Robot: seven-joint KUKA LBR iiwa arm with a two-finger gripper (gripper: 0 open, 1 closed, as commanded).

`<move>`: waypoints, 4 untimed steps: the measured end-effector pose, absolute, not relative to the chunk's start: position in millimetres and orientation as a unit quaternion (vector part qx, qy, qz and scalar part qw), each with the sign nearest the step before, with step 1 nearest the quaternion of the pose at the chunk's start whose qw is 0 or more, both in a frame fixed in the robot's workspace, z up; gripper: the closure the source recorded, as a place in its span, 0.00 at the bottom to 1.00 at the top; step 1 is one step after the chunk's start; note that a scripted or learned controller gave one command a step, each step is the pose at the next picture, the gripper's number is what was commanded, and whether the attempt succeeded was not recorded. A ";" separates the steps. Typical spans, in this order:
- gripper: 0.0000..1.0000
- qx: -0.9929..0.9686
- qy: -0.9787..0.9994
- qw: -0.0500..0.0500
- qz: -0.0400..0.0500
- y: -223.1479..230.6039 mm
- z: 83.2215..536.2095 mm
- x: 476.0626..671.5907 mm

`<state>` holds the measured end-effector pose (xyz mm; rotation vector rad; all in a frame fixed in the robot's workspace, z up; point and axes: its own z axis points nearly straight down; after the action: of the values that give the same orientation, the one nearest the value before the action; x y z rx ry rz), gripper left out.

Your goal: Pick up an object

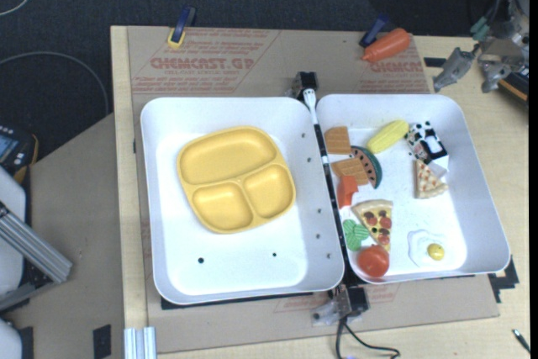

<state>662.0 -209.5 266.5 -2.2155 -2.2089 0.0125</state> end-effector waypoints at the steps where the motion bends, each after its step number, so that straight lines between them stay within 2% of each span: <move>1: 0.00 -0.707 -0.707 0.000 0.000 -208.6 275.9 664.2; 2: 0.00 -0.707 -0.707 0.002 0.001 -208.1 234.0 663.7; 3: 0.00 -0.707 -0.707 0.002 0.001 -214.5 173.9 663.6; 4: 0.00 -0.707 -0.707 0.002 0.002 -215.7 123.8 653.4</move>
<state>653.4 -215.7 123.8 -2.2178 -2.2182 0.0049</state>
